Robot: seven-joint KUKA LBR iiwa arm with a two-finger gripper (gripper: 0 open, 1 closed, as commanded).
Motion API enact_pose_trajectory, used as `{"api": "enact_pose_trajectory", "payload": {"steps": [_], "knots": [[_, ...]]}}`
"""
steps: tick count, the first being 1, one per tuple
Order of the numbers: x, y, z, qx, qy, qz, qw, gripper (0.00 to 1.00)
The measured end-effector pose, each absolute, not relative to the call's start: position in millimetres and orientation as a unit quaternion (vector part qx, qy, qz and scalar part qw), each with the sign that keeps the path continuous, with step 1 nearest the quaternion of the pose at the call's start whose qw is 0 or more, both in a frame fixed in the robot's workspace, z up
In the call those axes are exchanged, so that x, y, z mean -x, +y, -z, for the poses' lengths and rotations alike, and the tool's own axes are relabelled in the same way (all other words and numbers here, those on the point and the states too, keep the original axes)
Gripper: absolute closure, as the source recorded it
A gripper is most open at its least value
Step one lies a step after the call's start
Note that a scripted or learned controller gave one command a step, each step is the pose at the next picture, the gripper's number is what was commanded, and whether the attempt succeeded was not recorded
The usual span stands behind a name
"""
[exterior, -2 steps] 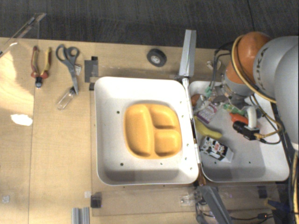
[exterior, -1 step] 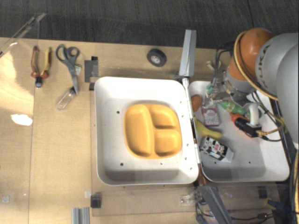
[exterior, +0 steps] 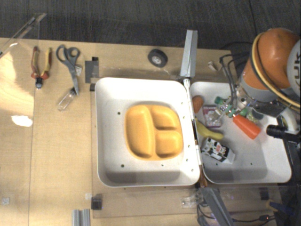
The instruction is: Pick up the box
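Observation:
The box (exterior: 217, 150), small, black and white with a red mark, lies tilted near the front left of the right bin (exterior: 263, 173). The arm's orange band (exterior: 275, 55) and grey wrist hang over that bin's back right part. My gripper (exterior: 233, 106) reaches down and left from the wrist, above the bin's back middle. It is well behind the box and apart from it. I see nothing of the box between the fingers.
Around the box in the right bin lie a yellow banana (exterior: 209, 130), a pinkish clear packet (exterior: 211, 116), a brown egg-like item (exterior: 198, 102) and an orange carrot (exterior: 247, 126). The left bin (exterior: 113, 140) holds a yellow divided plate (exterior: 154, 130). Scissors (exterior: 71, 65) and pliers (exterior: 40, 66) lie on the bench.

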State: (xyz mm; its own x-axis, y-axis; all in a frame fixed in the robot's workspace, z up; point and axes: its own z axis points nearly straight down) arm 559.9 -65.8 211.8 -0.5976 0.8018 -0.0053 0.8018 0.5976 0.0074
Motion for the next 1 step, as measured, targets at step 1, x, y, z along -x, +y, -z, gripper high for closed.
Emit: {"api": "enact_pose_trajectory", "payload": {"steps": [1], "knots": [[-566.6, -11.4, -236.4, -0.602, 0.799, -0.0022, 0.003, 1.0]]}}
